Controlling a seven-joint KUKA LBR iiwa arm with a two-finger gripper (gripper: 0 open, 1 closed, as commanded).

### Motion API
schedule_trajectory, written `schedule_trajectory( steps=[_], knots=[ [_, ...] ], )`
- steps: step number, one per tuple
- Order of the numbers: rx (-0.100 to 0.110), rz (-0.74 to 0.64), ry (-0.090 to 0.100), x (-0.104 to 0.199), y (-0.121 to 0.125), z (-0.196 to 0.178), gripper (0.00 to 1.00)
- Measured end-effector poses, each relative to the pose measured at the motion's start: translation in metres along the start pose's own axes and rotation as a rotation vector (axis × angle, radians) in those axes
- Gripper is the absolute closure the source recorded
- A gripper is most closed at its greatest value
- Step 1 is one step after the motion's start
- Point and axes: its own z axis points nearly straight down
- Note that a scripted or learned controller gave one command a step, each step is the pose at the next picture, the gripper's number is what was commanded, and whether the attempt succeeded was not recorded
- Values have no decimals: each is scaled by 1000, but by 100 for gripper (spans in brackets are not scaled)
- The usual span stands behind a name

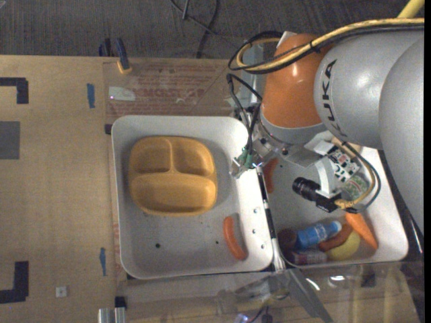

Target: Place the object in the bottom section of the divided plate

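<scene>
Orange-banded arm (pixel 296 93) hangs over the bins' shared edge; whether its jaws are parted, I cannot tell.

Even, soft lighting; slightly grainy, with faint shadows.

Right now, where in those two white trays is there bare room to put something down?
The left bin has bare floor below the yellow divided plate, left of the orange sausage-like piece. The plate's sections are bare too. The right bin is crowded: a bottle, carrot and other items cluster under the arm.
</scene>
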Motion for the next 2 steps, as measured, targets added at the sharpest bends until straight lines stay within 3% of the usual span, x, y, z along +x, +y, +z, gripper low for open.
schedule_trajectory(
  steps=[1,2],
  knots=[
    [-8,-212,-4,65,-44,96,100],
    [-1,206,-1,-44,-53,0,100]
  ],
)
